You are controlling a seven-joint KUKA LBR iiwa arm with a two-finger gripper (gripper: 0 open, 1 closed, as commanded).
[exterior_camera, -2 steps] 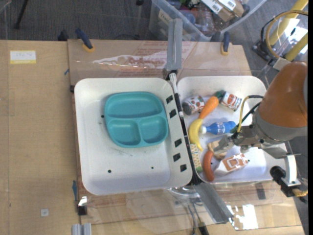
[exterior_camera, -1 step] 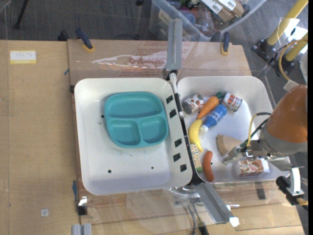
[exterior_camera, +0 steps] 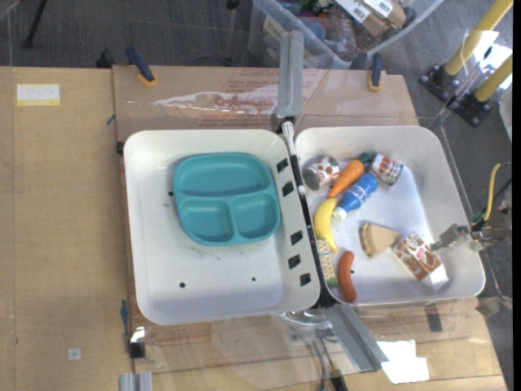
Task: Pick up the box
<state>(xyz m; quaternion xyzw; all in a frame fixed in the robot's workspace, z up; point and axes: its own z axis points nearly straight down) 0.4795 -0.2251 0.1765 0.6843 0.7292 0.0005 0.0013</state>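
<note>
The box (exterior_camera: 418, 257) is a small red-and-white printed carton. It lies tilted on the floor of the right bin (exterior_camera: 423, 149), near that bin's front right corner. A small grey metal part of my gripper (exterior_camera: 457, 235) shows at the bin's right rim, just right of and slightly behind the box. It looks close to the box's far end, and I cannot tell whether it touches the box. Nothing is seen held.
The right bin also holds two cans (exterior_camera: 324, 172) (exterior_camera: 386, 168), a carrot (exterior_camera: 348, 176), a blue bottle (exterior_camera: 356, 194), a banana (exterior_camera: 326, 221), a bread wedge (exterior_camera: 378, 239) and a sausage (exterior_camera: 348, 275). A teal divided plate (exterior_camera: 224, 195) lies in the left bin (exterior_camera: 155, 243).
</note>
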